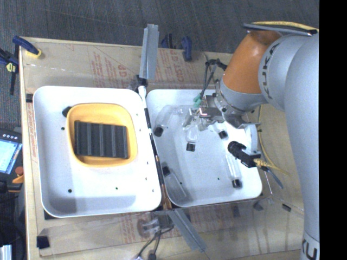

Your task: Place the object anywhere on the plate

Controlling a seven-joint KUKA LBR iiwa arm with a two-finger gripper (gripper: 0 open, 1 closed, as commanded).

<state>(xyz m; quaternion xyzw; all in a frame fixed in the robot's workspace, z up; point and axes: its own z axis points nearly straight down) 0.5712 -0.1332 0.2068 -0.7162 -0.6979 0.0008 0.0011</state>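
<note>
The grey robot arm with an orange band (271,75) reached in from the view's right over the far part of the right bin. Beneath it, the pale wooden bench board (81,58) carried two bins just beside each other.

The shallow white left bin (49,199) held a rounded-square yellow plate (100,110), which lay flat in the far half of that bin, its centre dark grey and ribbed.

The shallow white right bin (209,191) held all the loose pieces. The gripper (198,116) hung low over its far middle; whether the claw was apart or together could not be told, and nothing could be seen clamped in it.

A clear plastic tube with a black end (234,173) lay near the bin's right wall, well apart from the plate. A second clear piece with a black tip (172,182) lay along the near-left corner. A small black block (191,147) sat on the bin floor just below the gripper, apart from it. Another small black cap (158,129) sat near the left wall, and one more black bit (223,134) lay to the right of the gripper. Which of these pieces was the task's object could not be told; all lay in the right bin, separate from the plate.
</note>
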